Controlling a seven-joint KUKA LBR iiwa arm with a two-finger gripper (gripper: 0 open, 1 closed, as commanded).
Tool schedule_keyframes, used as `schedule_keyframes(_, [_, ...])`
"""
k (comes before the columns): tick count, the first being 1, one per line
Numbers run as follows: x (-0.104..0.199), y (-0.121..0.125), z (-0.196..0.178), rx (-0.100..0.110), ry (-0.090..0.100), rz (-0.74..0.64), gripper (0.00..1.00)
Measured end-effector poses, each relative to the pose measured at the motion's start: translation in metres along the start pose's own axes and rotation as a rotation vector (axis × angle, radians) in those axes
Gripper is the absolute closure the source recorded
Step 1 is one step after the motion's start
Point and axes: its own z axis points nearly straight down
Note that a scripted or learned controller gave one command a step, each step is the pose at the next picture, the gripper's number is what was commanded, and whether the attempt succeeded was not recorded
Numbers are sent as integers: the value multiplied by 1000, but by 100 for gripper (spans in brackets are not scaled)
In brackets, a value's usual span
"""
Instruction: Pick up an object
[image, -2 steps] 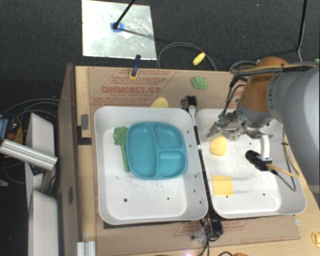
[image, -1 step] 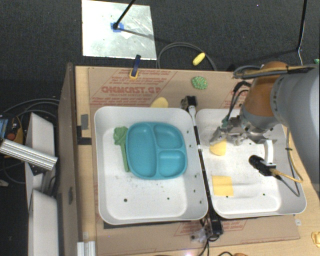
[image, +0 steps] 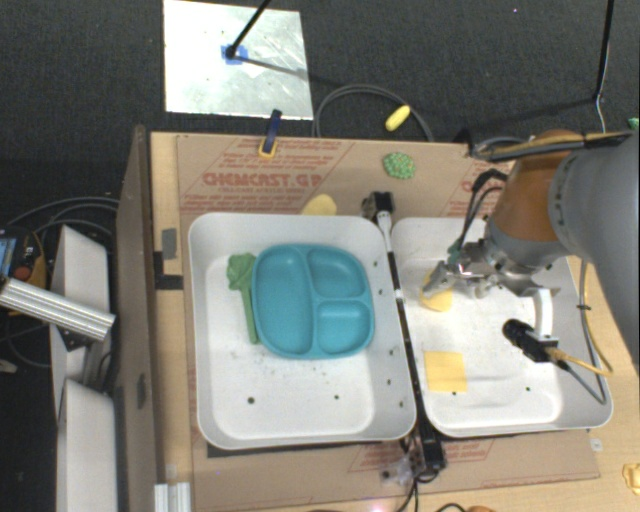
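Reaching into the right bin (image: 480, 418) from the right, the arm (image: 560, 215) has its end effector (image: 450, 278) low over the bin's upper left part, right at a small pale yellow lump (image: 437, 299). The lump lies on the bin floor close to the wall shared with the left bin (image: 215, 300). The tip of the end effector sits at its upper edge, touching or very nearly so; I cannot tell which. How wide the end effector stands, and whether it has any hold on the lump, cannot be told from this slant, so nothing should be counted as grasped.

This looks like the grasp step: the approach seems done and the lift not yet begun. The next move calls for a firm closure centred on the lump, then a straight rise clear of the nearby wall, since a small rounded piece may slip out sideways.

A flat yellow square (image: 445, 371) lies lower in the same bin, apart from the end effector. The left bin holds a teal divided plate (image: 310, 300) with a green leafy piece (image: 241, 272) against its left edge
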Motion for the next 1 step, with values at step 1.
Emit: schedule_keyframes(1, [0,1,0,-1,1,0,0])
